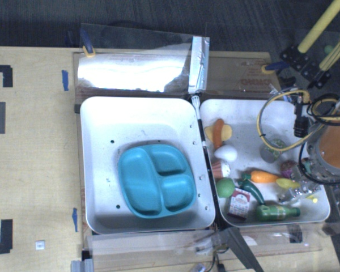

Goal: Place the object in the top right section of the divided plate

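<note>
A blue divided plate [157, 179] lies in the left white bin [96, 118]; its top right section [170, 161] holds nothing. The right bin [246, 109] holds several toy foods: an orange and yellow piece [219, 132], a white egg [226, 153], a green lime [225, 187], a carrot [264, 177], a yellow piece [287, 182], a green bottle [277, 211] and a red and white carton [239, 204]. My gripper [299, 192] hangs low at the right bin's right side, just above the bottle and beside the yellow piece. Cables and the wrist partly hide it.
The arm's orange band [334, 146] and looped cables [280, 120] sit over the right bin's right half. A shiny clear sheet [136, 67] stands behind the left bin. A yellow rod [326, 18] crosses the top right. The two bins' shared wall [204, 157] runs between plate and toys.
</note>
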Available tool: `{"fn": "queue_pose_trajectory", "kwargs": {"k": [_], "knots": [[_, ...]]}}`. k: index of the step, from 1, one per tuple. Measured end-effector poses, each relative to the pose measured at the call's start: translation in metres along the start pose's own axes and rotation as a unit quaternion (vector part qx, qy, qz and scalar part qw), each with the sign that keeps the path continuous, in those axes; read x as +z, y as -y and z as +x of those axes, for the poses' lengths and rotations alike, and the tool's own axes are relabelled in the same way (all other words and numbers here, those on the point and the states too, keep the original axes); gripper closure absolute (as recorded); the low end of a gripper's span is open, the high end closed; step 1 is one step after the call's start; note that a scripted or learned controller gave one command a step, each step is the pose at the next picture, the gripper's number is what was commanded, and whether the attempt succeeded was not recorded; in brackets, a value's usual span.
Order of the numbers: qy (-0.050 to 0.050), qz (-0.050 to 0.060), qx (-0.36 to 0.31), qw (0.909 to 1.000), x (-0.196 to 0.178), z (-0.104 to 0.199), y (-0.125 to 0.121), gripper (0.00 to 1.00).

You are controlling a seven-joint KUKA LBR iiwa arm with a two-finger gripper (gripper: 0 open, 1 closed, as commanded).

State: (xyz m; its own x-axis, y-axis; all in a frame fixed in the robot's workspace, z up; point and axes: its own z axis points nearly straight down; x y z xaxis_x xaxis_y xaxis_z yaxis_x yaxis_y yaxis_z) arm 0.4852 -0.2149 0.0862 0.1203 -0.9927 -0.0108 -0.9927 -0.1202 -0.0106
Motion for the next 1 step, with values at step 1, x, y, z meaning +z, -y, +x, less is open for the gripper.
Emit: {"fn": "queue_pose_trajectory", "kwargs": {"k": [1], "knots": [[-0.003,-0.001,-0.106,0.9944,0.0001,-0.0047,-0.0005,1.0]]}}
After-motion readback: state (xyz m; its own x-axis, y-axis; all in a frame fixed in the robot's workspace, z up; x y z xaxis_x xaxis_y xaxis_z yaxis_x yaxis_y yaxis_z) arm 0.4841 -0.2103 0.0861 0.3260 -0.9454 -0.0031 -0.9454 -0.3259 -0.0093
